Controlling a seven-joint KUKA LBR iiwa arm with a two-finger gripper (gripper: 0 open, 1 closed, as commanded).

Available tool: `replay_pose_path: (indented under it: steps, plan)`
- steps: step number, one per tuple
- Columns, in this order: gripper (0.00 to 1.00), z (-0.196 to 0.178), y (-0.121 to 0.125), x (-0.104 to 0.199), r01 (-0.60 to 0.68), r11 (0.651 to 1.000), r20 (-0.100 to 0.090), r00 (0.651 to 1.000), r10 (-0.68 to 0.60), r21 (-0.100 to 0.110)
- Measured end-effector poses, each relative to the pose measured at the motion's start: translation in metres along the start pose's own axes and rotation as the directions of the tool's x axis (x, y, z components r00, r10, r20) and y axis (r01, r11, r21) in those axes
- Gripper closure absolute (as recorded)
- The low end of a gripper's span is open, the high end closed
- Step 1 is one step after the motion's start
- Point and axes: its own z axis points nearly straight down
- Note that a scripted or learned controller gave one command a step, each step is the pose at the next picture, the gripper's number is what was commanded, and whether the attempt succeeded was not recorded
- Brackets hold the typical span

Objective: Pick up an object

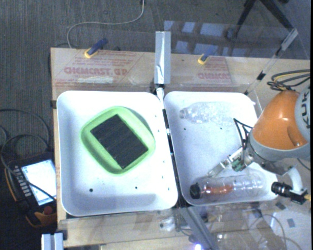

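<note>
In the left bin (73, 191) lies a green square dish (118, 139), tilted, with a dark ribbed panel on top. The right bin (198, 150) holds two clear plastic bottles. One crumpled bottle (206, 113) lies along the far wall. The other bottle (229, 186), with a dark cap and a reddish tint inside, lies along the near wall. My gripper (225, 166) hangs low over the right bin, just above the near bottle, under the orange band of the arm (281, 124). Nothing is visibly held.
A metal post (162, 59) stands behind the gap between the bins. Yellow-and-blue clamps (95, 47) sit on the bench's back edge. Cables and a lit tablet (36, 180) lie on the floor at the left.
</note>
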Motion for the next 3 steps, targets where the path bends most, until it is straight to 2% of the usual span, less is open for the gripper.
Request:
replay_pose_path:
  steps: [1,2,3]
  plan:
    - [0.00,0.000,0.004,0.008,-0.265,0.964,0.000,0.964,0.265,0.000]
    - [0.00,0.002,0.017,-0.046,-0.504,0.864,-0.002,0.864,0.504,0.004]
    - [0.00,0.005,0.133,-0.076,-0.539,0.842,0.001,0.842,0.540,0.027]
